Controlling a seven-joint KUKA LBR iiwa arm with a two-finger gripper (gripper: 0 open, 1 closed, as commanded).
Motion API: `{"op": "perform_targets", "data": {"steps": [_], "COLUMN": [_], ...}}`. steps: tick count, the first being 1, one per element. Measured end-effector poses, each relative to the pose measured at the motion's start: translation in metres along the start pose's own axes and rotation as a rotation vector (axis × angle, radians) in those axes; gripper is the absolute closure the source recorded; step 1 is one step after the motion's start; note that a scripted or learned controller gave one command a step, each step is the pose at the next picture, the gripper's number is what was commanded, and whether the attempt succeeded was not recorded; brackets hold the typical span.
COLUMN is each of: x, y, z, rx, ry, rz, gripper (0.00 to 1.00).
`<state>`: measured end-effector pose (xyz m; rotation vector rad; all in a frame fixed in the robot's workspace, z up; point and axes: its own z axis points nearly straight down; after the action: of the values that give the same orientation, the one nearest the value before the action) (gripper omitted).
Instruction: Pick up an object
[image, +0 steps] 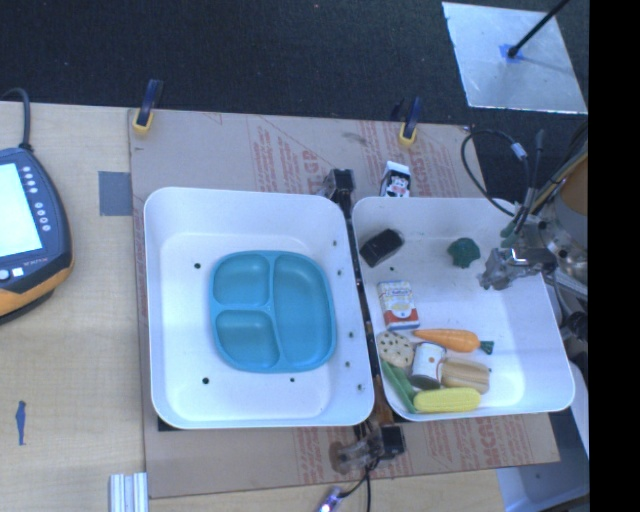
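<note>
Right bin (540, 330) holds the pick candidates. Carrot (447, 340) lies long axis left-right, green stem end pointing right. Corn cob (447, 401) near the bin's front edge, also left-right. Tan cylinder (465, 375) just above the corn, same axis. Small carton (398, 304) points roughly front-to-back. Black block (381, 246) sits tilted near the bin's back left corner. Green lump (463, 251) has no clear axis. My gripper (497, 272) is low over the bin's right back area; I cannot tell how my jaws stand, and nothing shows between them. Green lump is just left of me, apart; carrot is nearer the front-left. Left bin (180, 230) carries a blue divided plate (272, 310).
</note>
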<state>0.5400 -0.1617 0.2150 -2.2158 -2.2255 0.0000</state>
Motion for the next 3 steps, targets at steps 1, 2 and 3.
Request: {"op": "perform_targets", "data": {"steps": [1, 2, 3], "x": [0.0, 0.001, -0.025], "y": [0.0, 0.083, 0.115], "z": [0.0, 0.038, 0.117], "rx": [0.001, 0.002, 0.003], "ry": [0.0, 0.0, -0.001], "rz": [0.0, 0.001, -0.001], "gripper": [0.0, 0.0, 0.0]}}
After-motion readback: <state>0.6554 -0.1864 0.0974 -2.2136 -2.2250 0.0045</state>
